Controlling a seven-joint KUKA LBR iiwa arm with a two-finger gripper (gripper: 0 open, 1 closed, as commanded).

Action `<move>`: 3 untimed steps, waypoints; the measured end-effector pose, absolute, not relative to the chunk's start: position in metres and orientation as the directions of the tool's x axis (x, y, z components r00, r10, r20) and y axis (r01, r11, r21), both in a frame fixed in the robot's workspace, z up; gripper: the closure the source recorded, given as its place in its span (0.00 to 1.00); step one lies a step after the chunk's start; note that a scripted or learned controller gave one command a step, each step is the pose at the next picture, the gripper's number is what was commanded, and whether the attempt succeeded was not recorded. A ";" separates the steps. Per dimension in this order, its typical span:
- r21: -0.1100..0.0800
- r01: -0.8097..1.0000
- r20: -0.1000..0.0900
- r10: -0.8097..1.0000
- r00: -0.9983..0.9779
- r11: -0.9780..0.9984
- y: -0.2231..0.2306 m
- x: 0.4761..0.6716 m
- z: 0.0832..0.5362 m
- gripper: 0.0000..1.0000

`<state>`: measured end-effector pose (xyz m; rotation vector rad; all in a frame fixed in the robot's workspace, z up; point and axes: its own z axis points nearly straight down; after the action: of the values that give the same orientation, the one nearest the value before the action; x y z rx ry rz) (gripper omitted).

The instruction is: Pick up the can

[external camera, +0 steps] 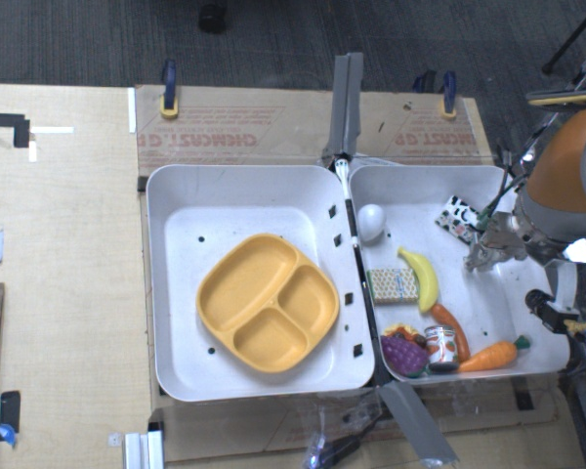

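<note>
While can (441, 347) stands upright, wedged between grapes (403, 351) and carrot (489, 357): rigid, light, slick; grasp across sides. Gripper (483, 253) state: cannot tell.

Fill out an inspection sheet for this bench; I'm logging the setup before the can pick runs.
Surface: two white bins side by side; left bin, right bin, on a cardboard sheet over a pale wooden bench.
Job's things: can upright near the right bin's front edge, between purple grapes and a carrot.
Clutter: yellow divided plate in the left bin; white ball, banana, sponge-like block, red sausage-like item, black-and-white toy in the right bin.
Grippers: gripper over the right bin's right side, apart from the can.
Cables: dark cables beside the arm.
Surroundings: grey carpet; blue clamps on the cardboard.
</note>
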<state>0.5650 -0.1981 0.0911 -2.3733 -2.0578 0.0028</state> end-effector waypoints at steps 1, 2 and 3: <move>-0.001 0.928 -0.002 0.928 0.372 -0.372 -0.198 0.629 0.110 0.00; -0.024 0.818 -0.017 0.818 0.575 -0.575 -0.167 0.651 0.088 0.00; -0.020 0.782 -0.015 0.782 0.623 -0.623 -0.168 0.652 0.100 0.00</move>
<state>0.6522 -0.1676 0.1004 -2.8193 -1.3586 0.0344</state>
